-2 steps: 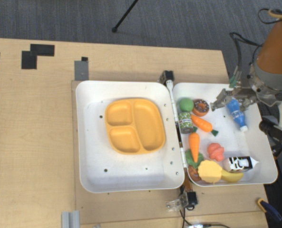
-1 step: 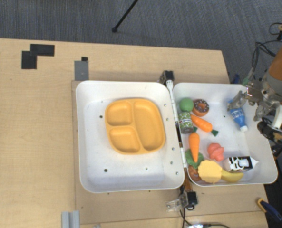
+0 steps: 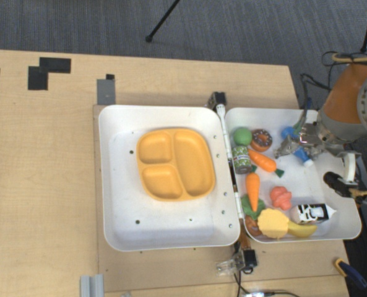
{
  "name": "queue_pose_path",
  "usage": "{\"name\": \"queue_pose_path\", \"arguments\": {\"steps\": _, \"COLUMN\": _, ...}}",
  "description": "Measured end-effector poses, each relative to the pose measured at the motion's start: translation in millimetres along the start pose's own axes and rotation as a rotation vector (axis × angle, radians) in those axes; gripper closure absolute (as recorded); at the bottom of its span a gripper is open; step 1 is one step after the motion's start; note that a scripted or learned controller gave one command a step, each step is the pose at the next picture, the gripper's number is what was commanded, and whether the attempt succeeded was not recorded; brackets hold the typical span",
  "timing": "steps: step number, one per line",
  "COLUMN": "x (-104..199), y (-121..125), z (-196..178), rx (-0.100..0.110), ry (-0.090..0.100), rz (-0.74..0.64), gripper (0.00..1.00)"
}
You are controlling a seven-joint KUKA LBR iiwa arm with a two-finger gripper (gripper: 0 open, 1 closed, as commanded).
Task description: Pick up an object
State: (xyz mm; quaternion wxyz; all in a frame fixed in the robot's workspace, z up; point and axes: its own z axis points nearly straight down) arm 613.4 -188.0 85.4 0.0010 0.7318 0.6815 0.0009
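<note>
Hovering low in your right bin [image 3: 350,228], the claw [image 3: 293,145] (fingers spread, gripping nothing) sits beside a blue object [image 3: 296,142]; the carrot [image 3: 252,189] lies lengthwise, tip toward the far rim.

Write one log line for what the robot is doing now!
arm: over right bin | gripper: above blue toy, grasp unclear | left bin: yellow tray | status: pick unconfirmed

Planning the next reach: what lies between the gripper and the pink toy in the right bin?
In the camera view, bare white bin floor separates the gripper from the pink toy. The orange carrot sits just left of that line.
</note>
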Motion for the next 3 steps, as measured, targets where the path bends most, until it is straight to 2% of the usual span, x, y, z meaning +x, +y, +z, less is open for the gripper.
{"name": "queue_pose_path", "arguments": {"steps": 1, "x": 6.5, "y": 45.7, "z": 0.0, "rx": -0.003, "ry": -0.001, "rz": -0.473, "gripper": 0.0}}
{"name": "queue_pose_path", "arguments": {"steps": 2, "x": 7.5, "y": 47.7, "z": -12.0, "rx": -0.009, "ry": -0.003, "rz": -0.473, "gripper": 1.0}}
{"name": "queue_pose_path", "arguments": {"steps": 3, "x": 49.9, "y": 54.0, "z": -118.3, "rx": -0.005, "ry": -0.002, "rz": -0.413, "gripper": 1.0}}
